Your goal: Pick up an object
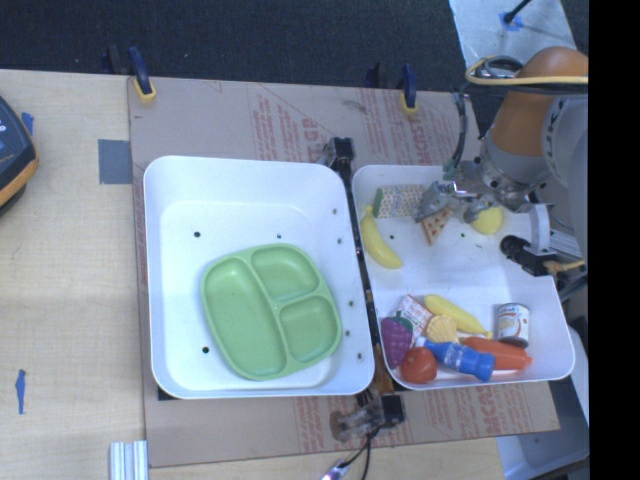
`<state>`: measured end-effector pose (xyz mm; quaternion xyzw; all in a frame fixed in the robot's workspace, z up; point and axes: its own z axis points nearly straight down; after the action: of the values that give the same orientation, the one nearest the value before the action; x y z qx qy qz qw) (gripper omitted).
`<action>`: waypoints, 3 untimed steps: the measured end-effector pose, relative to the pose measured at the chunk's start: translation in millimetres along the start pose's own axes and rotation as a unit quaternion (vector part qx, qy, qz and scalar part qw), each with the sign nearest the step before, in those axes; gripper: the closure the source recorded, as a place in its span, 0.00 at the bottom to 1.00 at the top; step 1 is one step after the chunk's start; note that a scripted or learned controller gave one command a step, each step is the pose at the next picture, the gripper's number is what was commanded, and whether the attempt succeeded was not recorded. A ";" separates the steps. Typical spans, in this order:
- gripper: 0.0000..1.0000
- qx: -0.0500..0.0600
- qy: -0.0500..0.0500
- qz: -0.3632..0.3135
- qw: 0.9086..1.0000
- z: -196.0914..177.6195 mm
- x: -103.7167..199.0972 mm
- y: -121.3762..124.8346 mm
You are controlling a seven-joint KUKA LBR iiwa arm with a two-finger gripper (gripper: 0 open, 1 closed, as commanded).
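Note:
My gripper (440,204) hangs over the far part of the right bin (545,298), reaching in from the right. Just below its tip sits a small tan waffle-like piece (432,229), touching or nearly touching it; I cannot tell if it is gripped. A yellow lemon (487,220) lies just right of the gripper, and a pale cracker box (400,201) just left. A banana (380,243) rests along the bin's left wall.
At the right bin's near end lie a corn cob (455,315), a small can (511,323), a carrot (497,352), a blue bottle (465,360), a red tomato (419,366) and purple grapes (396,340). The left bin (175,193) holds a green divided plate (270,310).

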<state>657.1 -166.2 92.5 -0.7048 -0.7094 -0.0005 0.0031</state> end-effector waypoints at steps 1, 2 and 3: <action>1.00 0.003 -0.002 -0.001 1.000 -10.4 -2.9 -1.3; 1.00 0.000 -0.003 0.000 1.000 -30.4 33.7 -2.0; 1.00 -0.001 -0.003 0.002 1.000 -136.5 24.5 -54.5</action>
<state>602.9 -142.7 229.3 -0.7063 -0.7079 0.0007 -0.0002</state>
